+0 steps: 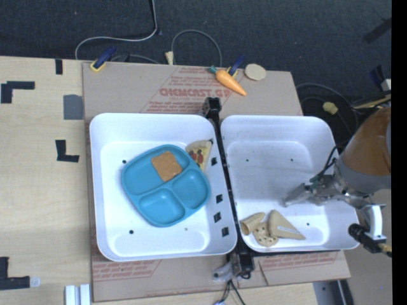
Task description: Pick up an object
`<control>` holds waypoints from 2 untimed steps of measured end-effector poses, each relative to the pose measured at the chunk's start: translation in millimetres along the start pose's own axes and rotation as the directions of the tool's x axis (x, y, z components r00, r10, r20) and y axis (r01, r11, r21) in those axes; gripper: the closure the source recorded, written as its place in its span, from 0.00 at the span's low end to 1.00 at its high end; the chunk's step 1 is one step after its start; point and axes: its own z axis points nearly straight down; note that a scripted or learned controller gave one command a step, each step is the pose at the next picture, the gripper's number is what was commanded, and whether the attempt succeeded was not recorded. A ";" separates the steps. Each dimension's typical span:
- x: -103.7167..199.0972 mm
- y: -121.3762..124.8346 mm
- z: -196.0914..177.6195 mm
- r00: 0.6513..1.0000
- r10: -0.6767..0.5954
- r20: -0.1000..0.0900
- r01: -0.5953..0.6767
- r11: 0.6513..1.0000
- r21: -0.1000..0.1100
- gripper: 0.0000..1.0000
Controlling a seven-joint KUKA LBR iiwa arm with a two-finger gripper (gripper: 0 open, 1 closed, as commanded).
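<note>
Over the right bin (280, 129) now, arm reaching in from the right, jaws (296, 197) hanging low above the bin floor. Cannot tell how wide those jaws stand; nothing visible between them. Just below and left, near the front wall: a tan cone (285, 227) touching a holed cheese wedge (264, 236) and a small tan piece (251, 222). Left bin (108, 170): blue divided plate (166, 186), toast square (166, 166) in its top compartment, pizza slice (200, 151) tucked by the plate's upper right rim. Behind the bins on cardboard: a carrot (229, 81) and a pale disc (255, 72).

tan cone pieces (272, 227) flat in right bin's (280, 132) near corner
</note>
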 end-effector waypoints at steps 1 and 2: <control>37.6 69.8 -20.1 1.000 -0.011 -0.005 0.012 1.000 0.002 0.00; 88.2 95.1 2.9 1.000 -0.009 -0.001 0.009 1.000 0.005 0.00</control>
